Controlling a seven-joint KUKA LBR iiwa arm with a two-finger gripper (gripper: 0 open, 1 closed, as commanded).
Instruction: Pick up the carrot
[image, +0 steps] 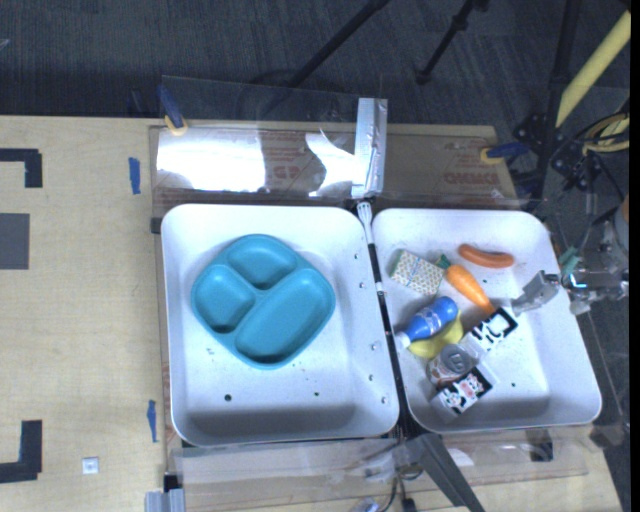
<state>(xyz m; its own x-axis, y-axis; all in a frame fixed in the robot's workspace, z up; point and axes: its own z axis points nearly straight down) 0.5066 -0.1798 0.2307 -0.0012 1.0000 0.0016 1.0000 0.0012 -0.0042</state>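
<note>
The carrot is a small orange toy with a green tip at its upper-left end. It lies flat and slanted in the right bin, in the upper middle part, its narrow end pointing down and to the right.

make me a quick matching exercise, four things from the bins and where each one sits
Things:
1. carrot
2. divided plate
3. sausage
4. can

Places:
A. alone in the left bin
B. top of the right bin, nearest its far rim
C. lower part of the right bin, beside the black and white box
D. middle of the right bin, just below the sausage

Pairs: 1-D, 2-A, 3-B, 4-C
</note>
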